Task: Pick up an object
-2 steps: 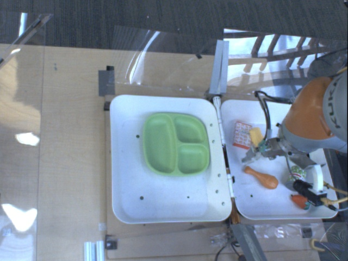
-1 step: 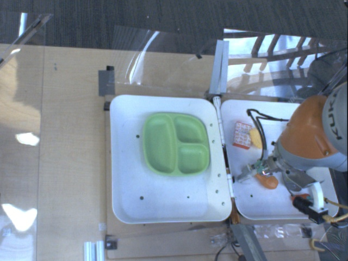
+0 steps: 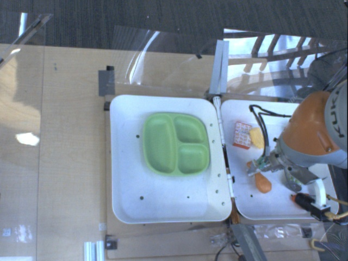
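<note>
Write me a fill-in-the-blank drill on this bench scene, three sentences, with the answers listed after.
1. The green divided plate lies in the ____ bin as the camera sees it.
2. The plate has ____ compartments.
3. The small orange object lies in the right bin, just below the end effector, and its colour matches the ____ band on the arm.

Missing words: left; three; orange

Pale wooden bench under dark ribbed floor.
</note>
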Motion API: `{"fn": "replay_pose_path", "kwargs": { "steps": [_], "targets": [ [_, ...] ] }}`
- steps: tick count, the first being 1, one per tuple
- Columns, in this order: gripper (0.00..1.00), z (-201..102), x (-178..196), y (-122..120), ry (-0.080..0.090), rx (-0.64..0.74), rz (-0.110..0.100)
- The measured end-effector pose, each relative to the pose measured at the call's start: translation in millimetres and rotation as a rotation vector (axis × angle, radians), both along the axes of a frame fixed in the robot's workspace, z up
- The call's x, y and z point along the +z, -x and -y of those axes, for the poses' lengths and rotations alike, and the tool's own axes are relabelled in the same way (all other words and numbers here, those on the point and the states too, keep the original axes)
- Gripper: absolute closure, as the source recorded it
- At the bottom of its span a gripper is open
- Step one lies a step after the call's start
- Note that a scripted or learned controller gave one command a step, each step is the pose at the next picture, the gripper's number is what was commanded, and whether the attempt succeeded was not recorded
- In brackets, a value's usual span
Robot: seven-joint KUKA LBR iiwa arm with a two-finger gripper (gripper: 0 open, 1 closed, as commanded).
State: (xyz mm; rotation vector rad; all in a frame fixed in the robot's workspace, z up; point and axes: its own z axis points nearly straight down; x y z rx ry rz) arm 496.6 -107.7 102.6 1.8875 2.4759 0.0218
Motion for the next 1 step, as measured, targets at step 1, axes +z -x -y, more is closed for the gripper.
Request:
{"fn": "replay_pose_path", "kwargs": {
  "steps": [1],
  "targets": [
    [1.0, -36.2, 121.4, -29.2, -0.002, 0.168, -0.021]
  ]
}}
